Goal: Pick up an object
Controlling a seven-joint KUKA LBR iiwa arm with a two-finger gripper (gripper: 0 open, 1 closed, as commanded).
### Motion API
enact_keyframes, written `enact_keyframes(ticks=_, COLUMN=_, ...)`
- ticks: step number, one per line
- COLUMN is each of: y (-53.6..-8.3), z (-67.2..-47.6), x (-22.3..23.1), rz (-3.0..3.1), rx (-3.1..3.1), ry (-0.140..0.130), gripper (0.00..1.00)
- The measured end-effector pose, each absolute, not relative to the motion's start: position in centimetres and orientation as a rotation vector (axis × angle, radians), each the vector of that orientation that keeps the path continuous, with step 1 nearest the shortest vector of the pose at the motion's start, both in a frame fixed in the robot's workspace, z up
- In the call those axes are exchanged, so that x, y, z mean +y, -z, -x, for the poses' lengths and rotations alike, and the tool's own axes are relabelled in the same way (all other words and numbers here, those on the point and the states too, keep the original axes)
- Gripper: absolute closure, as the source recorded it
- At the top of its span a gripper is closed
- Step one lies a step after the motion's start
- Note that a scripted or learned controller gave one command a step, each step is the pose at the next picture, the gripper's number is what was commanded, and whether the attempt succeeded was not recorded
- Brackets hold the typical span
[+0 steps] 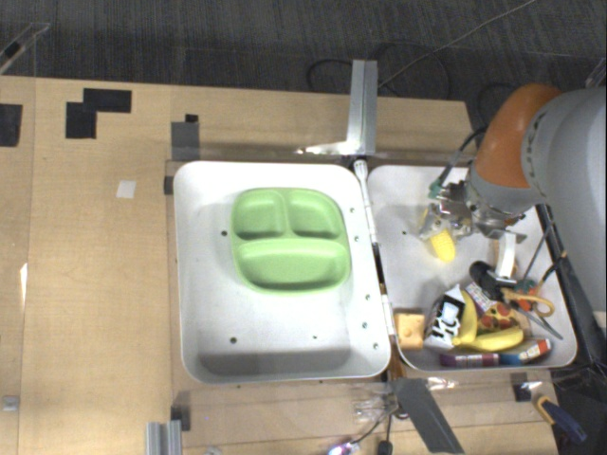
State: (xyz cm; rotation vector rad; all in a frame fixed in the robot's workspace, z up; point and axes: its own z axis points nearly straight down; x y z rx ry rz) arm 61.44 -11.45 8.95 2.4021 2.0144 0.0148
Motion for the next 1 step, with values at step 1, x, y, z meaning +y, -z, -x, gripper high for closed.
enact_keyframes(ticks=1, y=-18.66, z=-61.6, x=-7.97, rz=-2.313, rx=2.12, ry=-0.007, gripper=1.0)
